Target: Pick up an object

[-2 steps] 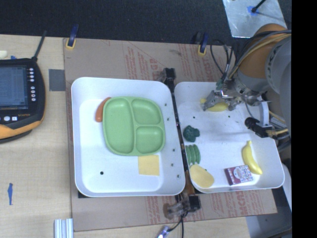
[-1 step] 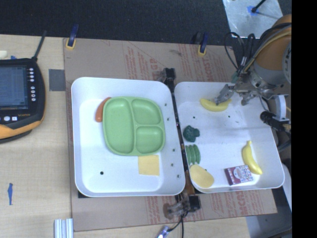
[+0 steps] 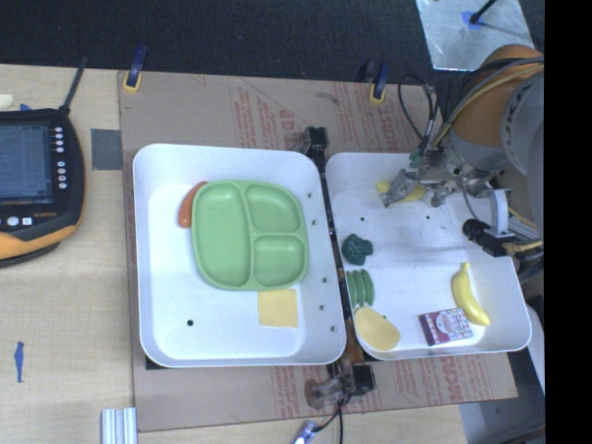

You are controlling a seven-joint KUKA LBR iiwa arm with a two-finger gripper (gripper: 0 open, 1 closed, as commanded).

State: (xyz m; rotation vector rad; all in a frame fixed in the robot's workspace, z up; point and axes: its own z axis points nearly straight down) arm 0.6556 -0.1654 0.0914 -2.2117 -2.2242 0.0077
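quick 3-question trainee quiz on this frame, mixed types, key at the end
1. True or false: the green plate lies in the left bin.
2. Which lies nearest the gripper? A) banana B) small yellow piece C) red packet
3. Fill in: the yellow square lies just below the ____ in the picture.

Key: 1 true; 2 B; 3 green plate.

I watch from one fixed overhead camera, slanted, probably mid-distance; both bins lie left of my gripper (image 3: 400, 192).
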